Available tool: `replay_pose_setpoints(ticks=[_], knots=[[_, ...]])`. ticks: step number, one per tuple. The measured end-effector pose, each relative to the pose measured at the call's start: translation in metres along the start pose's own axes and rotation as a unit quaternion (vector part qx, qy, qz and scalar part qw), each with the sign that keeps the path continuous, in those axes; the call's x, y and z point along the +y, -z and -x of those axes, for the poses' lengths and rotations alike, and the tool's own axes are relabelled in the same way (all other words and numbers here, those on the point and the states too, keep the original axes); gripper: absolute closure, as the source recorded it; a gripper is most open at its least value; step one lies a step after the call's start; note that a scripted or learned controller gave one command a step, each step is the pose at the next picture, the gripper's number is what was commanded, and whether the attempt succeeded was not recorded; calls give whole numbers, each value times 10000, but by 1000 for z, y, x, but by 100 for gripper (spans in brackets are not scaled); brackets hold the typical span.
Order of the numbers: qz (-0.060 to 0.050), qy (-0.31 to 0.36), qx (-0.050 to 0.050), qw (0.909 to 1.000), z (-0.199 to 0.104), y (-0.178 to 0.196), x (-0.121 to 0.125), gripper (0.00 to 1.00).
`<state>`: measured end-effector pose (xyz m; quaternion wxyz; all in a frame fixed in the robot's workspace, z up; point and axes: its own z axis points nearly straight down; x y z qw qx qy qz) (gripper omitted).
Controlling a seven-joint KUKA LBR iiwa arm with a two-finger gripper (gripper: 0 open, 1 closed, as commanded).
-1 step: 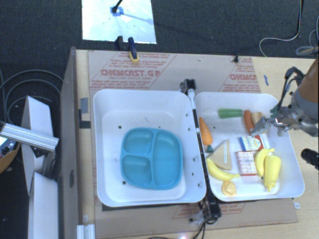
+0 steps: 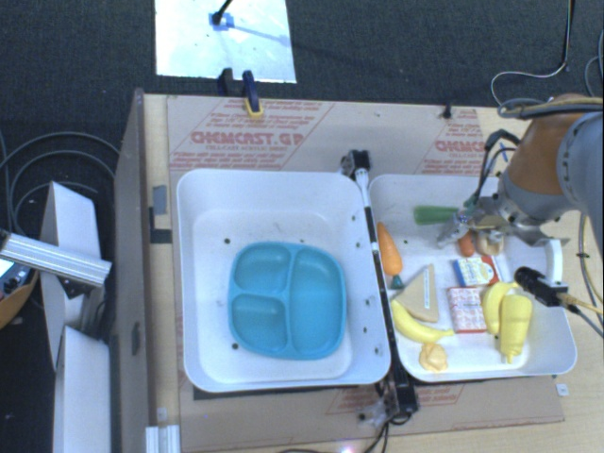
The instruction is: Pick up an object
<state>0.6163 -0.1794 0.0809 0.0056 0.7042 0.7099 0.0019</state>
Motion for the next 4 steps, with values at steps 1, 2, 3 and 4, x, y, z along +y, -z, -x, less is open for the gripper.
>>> replay_pose_setpoints(ticks=[1, 2, 3, 4], knots=[[-97, -19, 22, 9999, -21, 5, 53, 0], [-10, -20, -24, 10000, -17, 22, 56, 100], [-37, -12, -14, 10000, -17, 19, 54, 0], [-43, 5, 27, 10000, -85, 8, 27, 0]])
